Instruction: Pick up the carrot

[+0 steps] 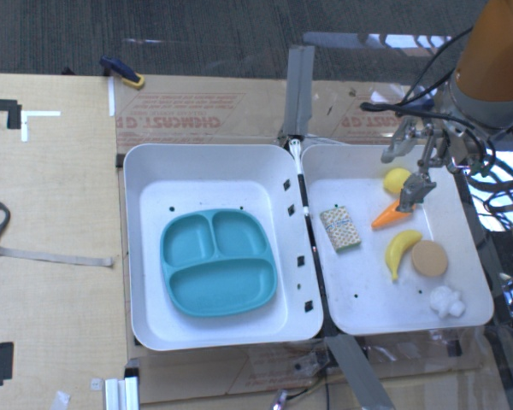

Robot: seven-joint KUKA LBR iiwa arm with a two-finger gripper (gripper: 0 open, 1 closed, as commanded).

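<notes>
The orange carrot [388,219] lies slanted on the floor of the right bin [359,301], near its middle. My gripper [414,192] hangs from the upper right and comes down right at the carrot's upper right end, seemingly touching it. The gripper's tip partly covers that end of the carrot. The grey arm with its orange band enters from the top right corner.
Around the carrot lie a yellow lemon [396,179] just above it, a banana [401,251], a tan round disc [429,259], a speckled sponge [340,229] and a white crumpled lump [446,301]. The left bin [145,229] holds a teal divided plate [220,263].
</notes>
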